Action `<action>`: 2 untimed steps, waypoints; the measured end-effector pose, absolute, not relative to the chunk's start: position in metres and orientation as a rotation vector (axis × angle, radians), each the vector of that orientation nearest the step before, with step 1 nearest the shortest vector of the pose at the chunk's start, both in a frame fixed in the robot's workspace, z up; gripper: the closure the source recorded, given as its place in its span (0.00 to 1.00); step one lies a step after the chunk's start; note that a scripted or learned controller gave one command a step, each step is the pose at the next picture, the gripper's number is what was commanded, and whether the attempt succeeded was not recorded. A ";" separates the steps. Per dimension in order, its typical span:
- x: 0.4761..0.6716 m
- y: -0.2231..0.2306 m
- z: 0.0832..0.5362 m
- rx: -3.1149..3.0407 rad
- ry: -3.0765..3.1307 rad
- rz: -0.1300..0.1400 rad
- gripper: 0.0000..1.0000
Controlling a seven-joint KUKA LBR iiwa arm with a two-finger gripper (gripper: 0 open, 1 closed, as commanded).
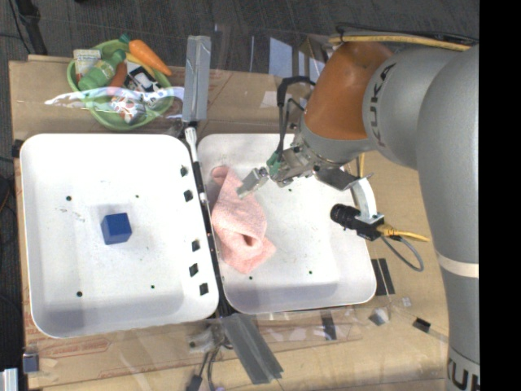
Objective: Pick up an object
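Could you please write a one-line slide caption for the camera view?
KUKA arm's end effector poised at the upper edge of a pink towel in the right bin; a blue cube sits in the left bin.

The gripper (254,181) is hovering over the right bin (326,279), its tip just touching the crumpled pink cloth (238,222). A blue cube (116,227) is sitting in the left bin (49,300).

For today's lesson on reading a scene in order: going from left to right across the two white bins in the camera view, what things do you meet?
Blue cube in the left bin → pink cloth in the right bin → gripper above the cloth's upper edge.
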State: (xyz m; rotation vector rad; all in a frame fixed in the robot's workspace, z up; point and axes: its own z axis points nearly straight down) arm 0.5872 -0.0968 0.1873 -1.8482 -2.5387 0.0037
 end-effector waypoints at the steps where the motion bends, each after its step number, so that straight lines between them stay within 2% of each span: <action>1: 0.587 -0.097 0.188 -1.848 -2.537 0.004 0.00; 2: 0.575 -0.131 0.093 -1.700 -2.643 -0.003 0.00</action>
